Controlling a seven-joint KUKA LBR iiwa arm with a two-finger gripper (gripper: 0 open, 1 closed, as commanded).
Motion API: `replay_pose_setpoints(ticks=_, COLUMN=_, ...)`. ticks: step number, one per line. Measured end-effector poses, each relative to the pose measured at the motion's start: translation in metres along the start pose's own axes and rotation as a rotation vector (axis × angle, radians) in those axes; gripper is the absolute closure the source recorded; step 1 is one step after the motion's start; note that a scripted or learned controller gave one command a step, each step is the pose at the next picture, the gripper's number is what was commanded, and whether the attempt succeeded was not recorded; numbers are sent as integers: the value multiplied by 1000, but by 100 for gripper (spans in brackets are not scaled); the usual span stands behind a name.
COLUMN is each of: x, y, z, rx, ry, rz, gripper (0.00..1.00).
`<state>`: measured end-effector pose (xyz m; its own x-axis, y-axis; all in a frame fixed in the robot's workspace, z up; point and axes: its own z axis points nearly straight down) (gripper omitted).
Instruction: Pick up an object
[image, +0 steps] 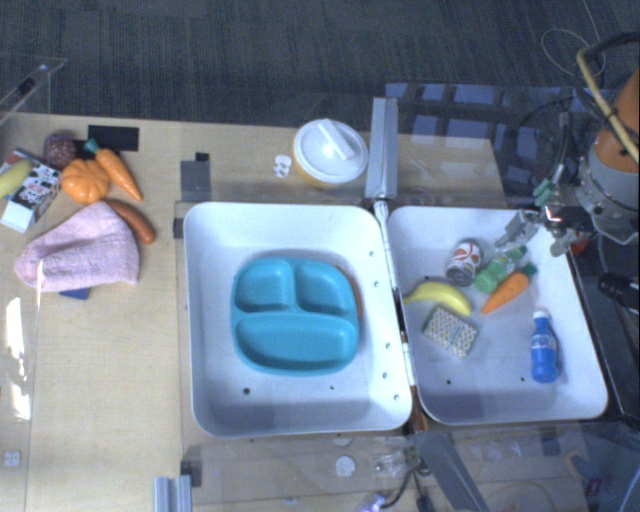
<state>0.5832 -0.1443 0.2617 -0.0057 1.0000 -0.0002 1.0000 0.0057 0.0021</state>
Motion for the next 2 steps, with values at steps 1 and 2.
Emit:
replay_pose_setpoints(ticks=1, x=-61, y=-34, z=111, rx=3, ry=-1, rz=217, gripper=0)
replay_pose_setpoints(ticks=2, x=-47, y=-10, z=174, rx=-7, ry=-2, rz=224, gripper=0)
